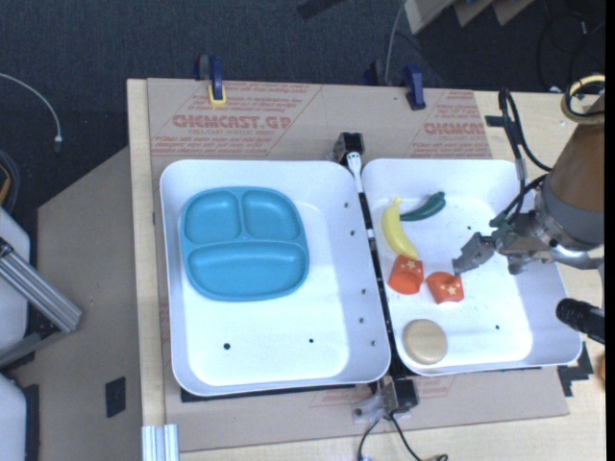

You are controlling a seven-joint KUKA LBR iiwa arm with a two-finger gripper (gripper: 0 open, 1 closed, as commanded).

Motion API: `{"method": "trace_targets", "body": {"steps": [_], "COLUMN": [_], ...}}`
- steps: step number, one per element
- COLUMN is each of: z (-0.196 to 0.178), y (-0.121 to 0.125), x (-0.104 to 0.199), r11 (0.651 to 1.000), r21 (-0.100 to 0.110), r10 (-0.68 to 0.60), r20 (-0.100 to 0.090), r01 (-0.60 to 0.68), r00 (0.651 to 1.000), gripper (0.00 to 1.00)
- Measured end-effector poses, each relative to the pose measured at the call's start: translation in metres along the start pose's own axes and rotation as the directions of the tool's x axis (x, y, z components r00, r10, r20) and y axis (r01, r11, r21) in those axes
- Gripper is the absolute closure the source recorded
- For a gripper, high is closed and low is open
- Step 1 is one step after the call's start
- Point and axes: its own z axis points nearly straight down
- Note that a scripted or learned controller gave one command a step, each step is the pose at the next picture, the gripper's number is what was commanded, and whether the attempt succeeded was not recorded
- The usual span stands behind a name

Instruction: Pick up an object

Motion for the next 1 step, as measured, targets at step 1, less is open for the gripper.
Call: {"method": "trace_targets", "body": {"steps": [1], "z": [-0.0055], "y": [0.0026], "x": [0.0003], "r11": [1.0], "r21": [-0.012], "r10": [-0.003], "r20": [0.002], "r01": [0.003], "r00": [1.0], "gripper": [0.0]}}
